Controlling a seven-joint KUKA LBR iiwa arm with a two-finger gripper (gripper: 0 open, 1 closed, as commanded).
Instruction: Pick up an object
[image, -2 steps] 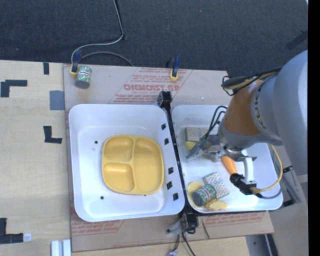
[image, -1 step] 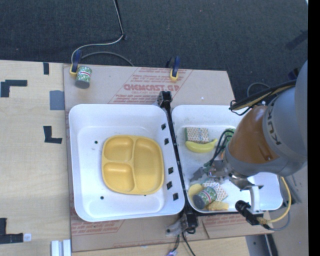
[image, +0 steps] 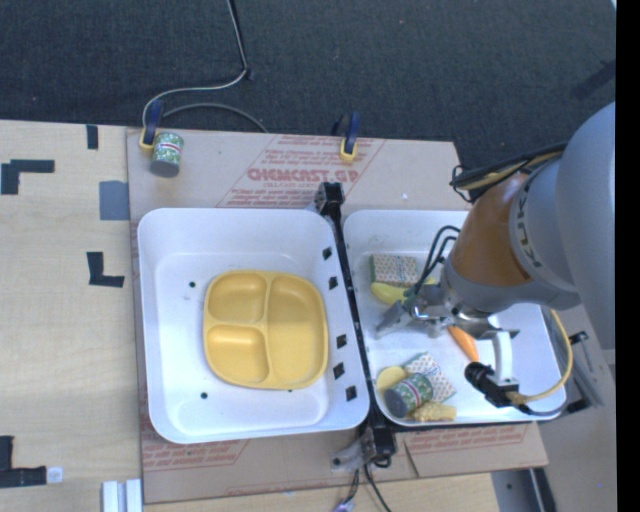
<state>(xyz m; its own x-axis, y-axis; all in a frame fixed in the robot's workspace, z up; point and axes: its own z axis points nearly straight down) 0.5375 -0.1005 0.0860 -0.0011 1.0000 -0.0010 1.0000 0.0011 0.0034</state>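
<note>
Reaching down into the right bin (image: 560, 345), the gripper (image: 392, 318) hangs spread, nothing between its fingers — the yellow banana (image: 387, 293) lies just above its tips, likeliest target. A small can (image: 410, 392) sits below it. Red print on the cardboard (image: 290, 170) beyond reads "CHEMCAST" — the remainder is too small.

Tray (image: 266, 329) in left bin (image: 160, 300), well left of jaws. In right bin (image: 555, 350): banana (image: 387, 293) touching jaws' left, sponge (image: 393, 268) behind, can (image: 408, 391) in front, carrot (image: 463, 342) right.
</note>
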